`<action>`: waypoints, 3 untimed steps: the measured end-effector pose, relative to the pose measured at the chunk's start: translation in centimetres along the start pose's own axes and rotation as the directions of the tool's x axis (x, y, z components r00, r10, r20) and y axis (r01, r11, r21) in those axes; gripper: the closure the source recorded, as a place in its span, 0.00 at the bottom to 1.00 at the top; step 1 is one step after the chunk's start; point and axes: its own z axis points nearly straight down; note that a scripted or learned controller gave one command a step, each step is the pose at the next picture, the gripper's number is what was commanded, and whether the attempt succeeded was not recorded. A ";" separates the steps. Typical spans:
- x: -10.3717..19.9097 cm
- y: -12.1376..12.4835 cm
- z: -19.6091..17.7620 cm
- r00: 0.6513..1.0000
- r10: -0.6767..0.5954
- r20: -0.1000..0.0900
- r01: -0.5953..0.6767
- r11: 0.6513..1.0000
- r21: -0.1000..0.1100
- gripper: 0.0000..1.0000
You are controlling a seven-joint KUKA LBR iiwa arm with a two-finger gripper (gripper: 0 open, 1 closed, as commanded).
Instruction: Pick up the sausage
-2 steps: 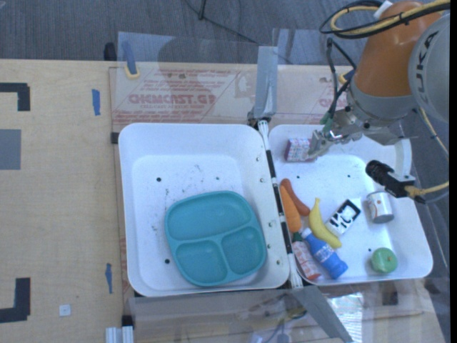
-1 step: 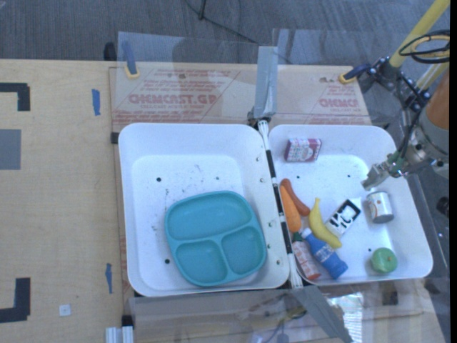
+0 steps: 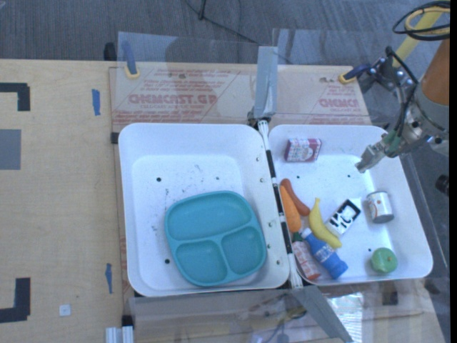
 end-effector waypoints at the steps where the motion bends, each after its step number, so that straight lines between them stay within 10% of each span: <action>1: -0.7 4.1 3.6 0.987 0.159 0.000 -0.159 0.987 0.001 1.00; 2: -0.2 3.7 19.6 0.890 0.456 0.000 -0.456 0.890 -0.005 1.00; 3: 2.3 12.9 5.0 0.898 0.440 0.000 -0.440 0.898 0.002 1.00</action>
